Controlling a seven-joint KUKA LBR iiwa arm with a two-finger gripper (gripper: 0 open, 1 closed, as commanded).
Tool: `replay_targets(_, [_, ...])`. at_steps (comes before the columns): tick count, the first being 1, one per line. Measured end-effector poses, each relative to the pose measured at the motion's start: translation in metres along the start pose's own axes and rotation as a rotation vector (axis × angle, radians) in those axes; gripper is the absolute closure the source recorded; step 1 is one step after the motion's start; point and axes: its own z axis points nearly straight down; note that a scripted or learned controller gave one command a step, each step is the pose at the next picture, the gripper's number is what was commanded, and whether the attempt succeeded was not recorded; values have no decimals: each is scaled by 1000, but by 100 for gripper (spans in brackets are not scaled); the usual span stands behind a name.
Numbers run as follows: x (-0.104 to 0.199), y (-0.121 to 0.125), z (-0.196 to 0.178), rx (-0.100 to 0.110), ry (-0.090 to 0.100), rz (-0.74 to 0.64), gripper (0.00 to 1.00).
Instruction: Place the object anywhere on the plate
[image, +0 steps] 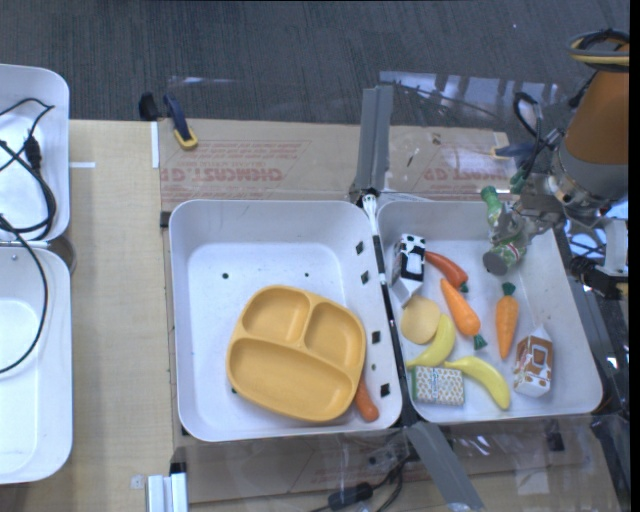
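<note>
The end effector (508, 238) hovers over the right bin's (575, 300) far corner, pinching a green and grey object (503, 250) between its fingers. The yellow plate (297, 352) sits in the left bin (200, 300), well apart.

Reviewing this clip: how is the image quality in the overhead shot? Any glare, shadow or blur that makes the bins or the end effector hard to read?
Camera view: lighting is even and soft; the yellow plate in the left bin casts only a faint shadow. The right bin and its toy food are sharp. The clear panels behind the bins carry pale reflections. The end effector is dark and cluttered by cables, so its fingers are hard to read.
</note>
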Motion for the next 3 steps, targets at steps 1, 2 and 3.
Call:
replay_targets(1, [52, -27, 5, 1, 1, -110, 100])
replay_targets(2, [96, -95, -43, 0, 1, -360, 100])
replay_targets(3, [139, -109, -61, -1, 1, -465, 100])
